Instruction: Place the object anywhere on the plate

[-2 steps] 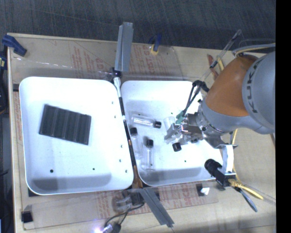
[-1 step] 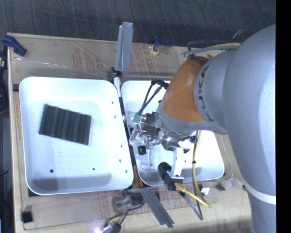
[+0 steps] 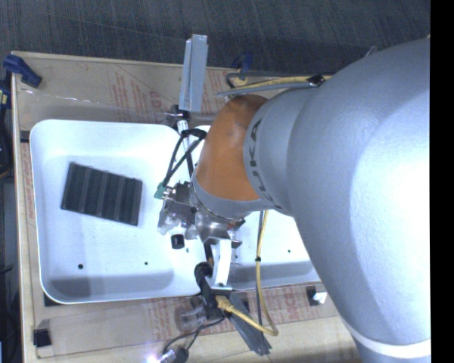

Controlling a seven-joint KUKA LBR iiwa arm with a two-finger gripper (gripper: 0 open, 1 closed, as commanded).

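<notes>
a bare wooden bench (image 3: 98,320) held a white bin (image 3: 53,203) with a dark ribbed plate (image 3: 102,193) inside. the arm (image 3: 234,157) hung right of the plate; its gripper state and the object's whereabouts couldn't be told. probably best to centre over the plate before releasing.

White bin (image 3: 41,203), dark grey ribbed plate (image 3: 102,193), orange-banded grey arm (image 3: 348,172)
</notes>
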